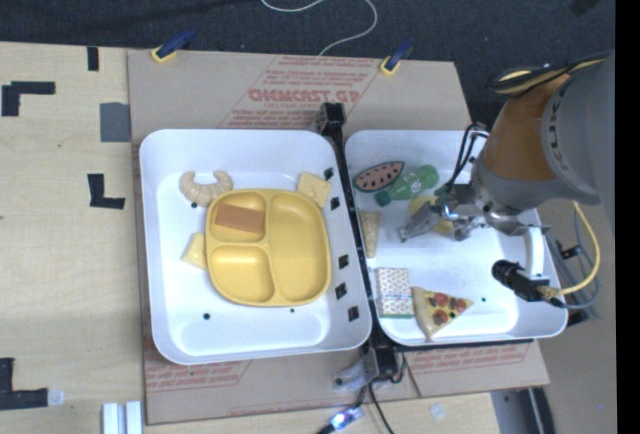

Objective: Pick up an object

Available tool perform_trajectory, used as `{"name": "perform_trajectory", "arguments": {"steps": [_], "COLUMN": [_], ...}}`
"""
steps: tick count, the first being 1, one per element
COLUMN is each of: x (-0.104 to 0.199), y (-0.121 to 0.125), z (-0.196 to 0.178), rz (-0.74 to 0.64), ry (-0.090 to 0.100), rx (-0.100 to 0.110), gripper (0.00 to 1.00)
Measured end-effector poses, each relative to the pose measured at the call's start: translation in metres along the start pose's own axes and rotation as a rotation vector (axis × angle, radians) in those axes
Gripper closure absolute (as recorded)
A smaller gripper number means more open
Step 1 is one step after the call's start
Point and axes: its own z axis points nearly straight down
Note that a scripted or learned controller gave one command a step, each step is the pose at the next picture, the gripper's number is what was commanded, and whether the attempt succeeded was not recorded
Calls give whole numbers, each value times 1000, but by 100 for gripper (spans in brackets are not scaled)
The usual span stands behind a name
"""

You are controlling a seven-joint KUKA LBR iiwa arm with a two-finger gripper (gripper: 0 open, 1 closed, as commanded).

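Basically, your candidates all sit in the right bin (520,322): a green bottle-like toy (415,182) and a watermelon slice (379,174) at its upper left, a pizza slice (438,306) and a cracker-like square (393,288) at its lower left, a pale wedge (370,230) against the divider. All look like light, stiff plastic play food, so weight is no issue, but smooth surfaces may slip and the flat pieces lie low on the bin floor, hard to get fingers under. I'd judge the green toy the best pick: rounded, stands proud of the floor, take it across its narrow body. The pizza slice you'd have to pinch across its edges. The gripper (420,225) sits mid-right of the frame, low over the bin just below the green toy and near the pale wedge; you can't tell from this angle how wide it stands or whether anything is in it. The left bin (160,162) holds a yellow divided plate (290,262) with a brown slab (240,216) on it, a croissant (203,186) at its upper left, and cheese-like wedges (194,249) beside it, well apart from the gripper.
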Motion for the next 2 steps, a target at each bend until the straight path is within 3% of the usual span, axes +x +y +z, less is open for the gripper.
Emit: {"name": "perform_trajectory", "arguments": {"steps": [1,2], "x": [1,0], "y": [0,1], "z": [12,0], "rz": [-1,-2], "ry": [-2,-3], "rx": [-6,-8], "gripper": [0,100]}}
